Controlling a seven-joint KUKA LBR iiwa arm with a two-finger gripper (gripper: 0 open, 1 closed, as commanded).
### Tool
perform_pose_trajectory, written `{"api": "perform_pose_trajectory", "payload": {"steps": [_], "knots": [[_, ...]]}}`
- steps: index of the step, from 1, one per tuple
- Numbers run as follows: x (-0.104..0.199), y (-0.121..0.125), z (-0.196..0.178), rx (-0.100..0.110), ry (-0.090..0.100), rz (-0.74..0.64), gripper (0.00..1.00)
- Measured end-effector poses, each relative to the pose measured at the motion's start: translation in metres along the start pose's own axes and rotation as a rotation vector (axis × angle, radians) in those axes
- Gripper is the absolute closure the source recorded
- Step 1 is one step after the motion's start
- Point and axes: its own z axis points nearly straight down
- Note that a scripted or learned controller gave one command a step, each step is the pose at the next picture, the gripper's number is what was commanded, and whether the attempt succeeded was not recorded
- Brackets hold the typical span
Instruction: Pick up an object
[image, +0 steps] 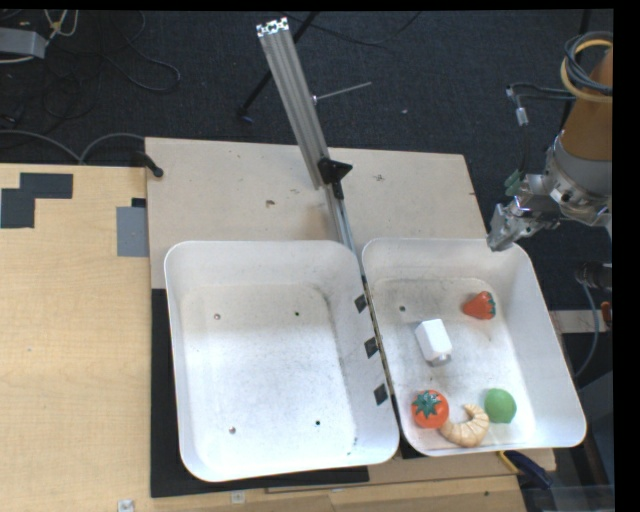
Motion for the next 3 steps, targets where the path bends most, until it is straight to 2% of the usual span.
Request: {"api": "perform_pose_trajectory", "payload": {"steps": [2,3], "knots": [[0.117,-0.017,0.022,0.009,0.005,-0.004,1.0],[0.167,-0.027,0.014,0.009,0.004,-0.003,1.0]]}}
